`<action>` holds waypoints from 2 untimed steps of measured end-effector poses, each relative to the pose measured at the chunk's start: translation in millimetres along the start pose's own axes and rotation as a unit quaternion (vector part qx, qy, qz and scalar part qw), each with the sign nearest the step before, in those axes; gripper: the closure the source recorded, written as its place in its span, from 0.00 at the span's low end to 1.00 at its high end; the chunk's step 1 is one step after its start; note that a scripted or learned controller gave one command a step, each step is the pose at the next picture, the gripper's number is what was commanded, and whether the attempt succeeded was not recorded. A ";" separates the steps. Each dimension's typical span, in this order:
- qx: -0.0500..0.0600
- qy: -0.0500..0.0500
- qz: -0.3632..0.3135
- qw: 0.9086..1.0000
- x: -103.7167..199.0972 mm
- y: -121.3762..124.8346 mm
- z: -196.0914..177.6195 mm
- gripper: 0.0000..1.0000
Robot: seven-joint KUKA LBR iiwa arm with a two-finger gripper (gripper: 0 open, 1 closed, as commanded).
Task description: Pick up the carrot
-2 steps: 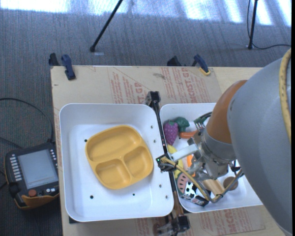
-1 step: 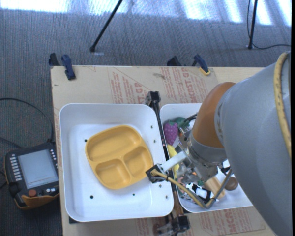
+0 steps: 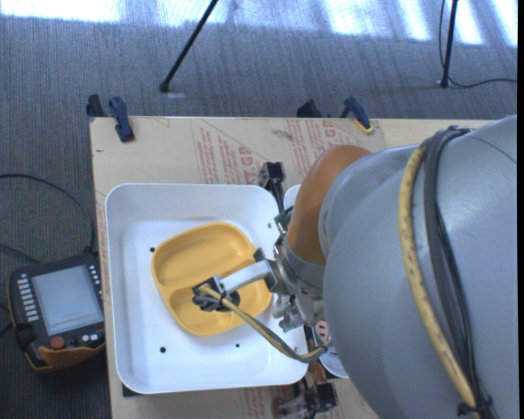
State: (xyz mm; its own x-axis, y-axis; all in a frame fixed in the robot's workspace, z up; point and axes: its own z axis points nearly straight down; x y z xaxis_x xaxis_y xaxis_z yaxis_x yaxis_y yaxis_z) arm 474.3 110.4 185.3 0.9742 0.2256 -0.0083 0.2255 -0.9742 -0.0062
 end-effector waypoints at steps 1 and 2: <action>-0.001 0.000 0.003 1.000 -0.1 3.2 -0.3 0.00; 0.000 -0.003 -0.125 0.992 0.6 -3.4 71.2 0.00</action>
State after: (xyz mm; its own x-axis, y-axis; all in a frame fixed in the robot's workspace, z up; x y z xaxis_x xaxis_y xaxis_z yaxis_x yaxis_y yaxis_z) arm 473.4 114.2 114.1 0.8878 0.4600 -0.0125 0.4599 -0.8879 -0.0082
